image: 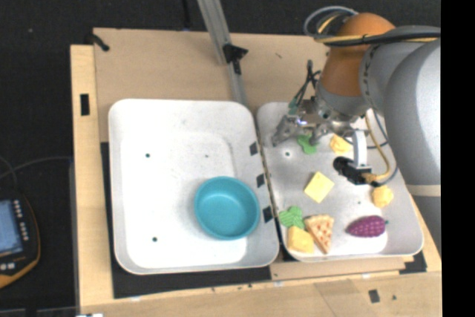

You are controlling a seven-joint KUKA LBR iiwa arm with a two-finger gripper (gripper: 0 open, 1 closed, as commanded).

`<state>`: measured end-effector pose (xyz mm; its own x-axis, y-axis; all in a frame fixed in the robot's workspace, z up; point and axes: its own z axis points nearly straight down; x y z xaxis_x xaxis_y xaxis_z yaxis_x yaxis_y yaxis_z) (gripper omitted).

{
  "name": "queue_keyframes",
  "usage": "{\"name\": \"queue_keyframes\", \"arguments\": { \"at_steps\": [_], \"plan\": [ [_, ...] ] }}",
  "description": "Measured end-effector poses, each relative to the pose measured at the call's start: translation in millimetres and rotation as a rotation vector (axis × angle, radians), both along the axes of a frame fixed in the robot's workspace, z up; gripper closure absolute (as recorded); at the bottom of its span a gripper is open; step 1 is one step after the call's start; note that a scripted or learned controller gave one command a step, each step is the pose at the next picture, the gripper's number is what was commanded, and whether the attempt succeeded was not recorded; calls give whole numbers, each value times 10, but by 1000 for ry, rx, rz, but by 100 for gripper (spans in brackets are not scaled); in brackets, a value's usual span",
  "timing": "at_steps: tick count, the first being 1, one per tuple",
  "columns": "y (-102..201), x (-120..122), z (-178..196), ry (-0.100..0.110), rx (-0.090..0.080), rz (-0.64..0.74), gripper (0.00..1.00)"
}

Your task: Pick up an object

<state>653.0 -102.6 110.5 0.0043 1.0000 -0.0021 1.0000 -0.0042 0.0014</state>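
My gripper (298, 133) hangs low over the far part of the right bin (404, 234), fingers spread open and nothing visibly between them. A small green piece (307, 145) lies just under its right finger; I cannot tell whether they touch. Close by in the same bin are a small yellow piece (341, 144), a yellow cheese block (319, 187), a yellow round fruit (382, 196), purple grapes (367, 226), a pizza slice (320, 231), a green leafy piece (291, 217) and a yellow chunk (300, 240).
A blue bowl (225, 207) sits in the left bin (148, 137) near its front right corner. A grey slanted pole (211, 7) rises behind the bins. The arm's grey body and orange band (349, 63) overhang the right bin's far right side.
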Motion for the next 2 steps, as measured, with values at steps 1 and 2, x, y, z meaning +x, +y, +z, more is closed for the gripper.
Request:
{"name": "queue_keyframes", "arguments": {
  "at_steps": [1, 2],
  "plan": [
    [-8, 10, 116, -4, 0, -4, 100],
    [-31, 61, 561, -5, 1, -1, 100]
  ]
}}
